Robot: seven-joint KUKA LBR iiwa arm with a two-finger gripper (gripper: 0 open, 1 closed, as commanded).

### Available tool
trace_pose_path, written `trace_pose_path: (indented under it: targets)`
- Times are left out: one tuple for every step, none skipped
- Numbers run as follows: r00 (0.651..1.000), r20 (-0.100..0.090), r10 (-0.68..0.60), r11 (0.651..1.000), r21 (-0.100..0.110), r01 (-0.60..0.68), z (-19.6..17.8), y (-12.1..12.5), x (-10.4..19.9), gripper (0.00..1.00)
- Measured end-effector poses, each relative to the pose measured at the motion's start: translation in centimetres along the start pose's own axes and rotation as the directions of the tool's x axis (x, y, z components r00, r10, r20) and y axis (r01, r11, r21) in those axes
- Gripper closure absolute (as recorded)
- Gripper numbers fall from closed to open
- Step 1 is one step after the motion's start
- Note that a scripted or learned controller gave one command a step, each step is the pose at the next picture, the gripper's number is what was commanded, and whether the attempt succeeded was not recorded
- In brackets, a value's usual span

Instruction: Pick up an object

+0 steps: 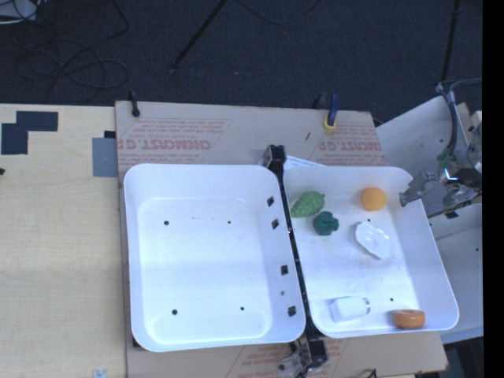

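6 objects are seen in the right bin [429,246], none lifted. An orange ball [373,198] lies near the far right corner. A light green leafy piece [307,204] lies close to the divider between the bins, with a darker green lump [325,224] just beside it on the near side. A white rounded piece [373,239] rests toward the middle right. A white block [349,307] sits near the front wall, and an orange ring-like piece [409,318] lies in the front right corner. No target is singled out by the task; any of the 6 could serve.

The left bin [134,211] is noted alongside, its floor marked by a few small dark dots.

The gripper [409,195] is seen at the right bin's far right rim, outside the group of objects and apart from the orange ball, the nearest of them. Nothing is seen between its fingers. Whether the jaws are spread or pressed together cannot be told; the part is small and dark against the clutter.

Progress is judged as nil: no object is grasped, no contact is made. Approach, descent, closing and lift are all left to do.
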State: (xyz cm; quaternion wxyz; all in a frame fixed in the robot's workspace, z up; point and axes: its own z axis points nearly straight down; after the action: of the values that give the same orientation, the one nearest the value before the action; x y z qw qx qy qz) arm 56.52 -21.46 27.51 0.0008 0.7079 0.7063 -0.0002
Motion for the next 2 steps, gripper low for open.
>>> trace_pose_path:
  targets:
    - [1.0, -0.002, 0.001, 1.0, 0.002, -0.001, -0.6, -0.7, 0.1, 0.0]
    - [1.0, -0.003, 0.0, 1.0, 0.006, 0.0, 2.2, -1.6, 0.2, 0.0]
